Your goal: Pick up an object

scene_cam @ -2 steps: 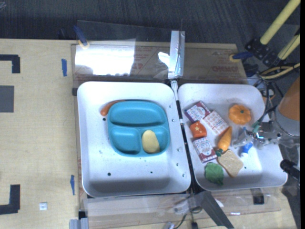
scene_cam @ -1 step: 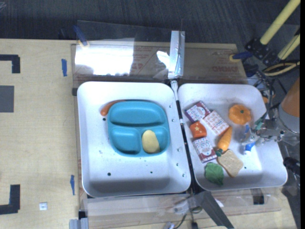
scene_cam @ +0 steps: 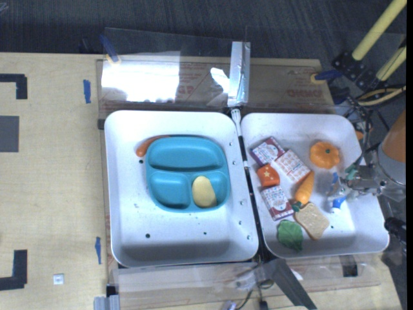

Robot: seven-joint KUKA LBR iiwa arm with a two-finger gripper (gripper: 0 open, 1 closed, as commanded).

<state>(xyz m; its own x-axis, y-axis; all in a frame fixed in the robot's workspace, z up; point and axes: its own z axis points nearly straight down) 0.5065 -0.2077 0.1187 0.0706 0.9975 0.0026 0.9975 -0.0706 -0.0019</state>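
We see bare floor in the right bin (scene_cam: pixel 284 124) toward twelve o'clock; toys (scene_cam: pixel 287 179) crowd its middle.

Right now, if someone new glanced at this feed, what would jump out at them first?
Probably the bright blue divided tray in the left bin, with a pale yellow lemon-like toy in its lower right compartment. Next, the cluster of play food in the right bin: an orange pumpkin, a carrot, a bread slice and a green leafy piece. The gripper sits over that bin's right side.
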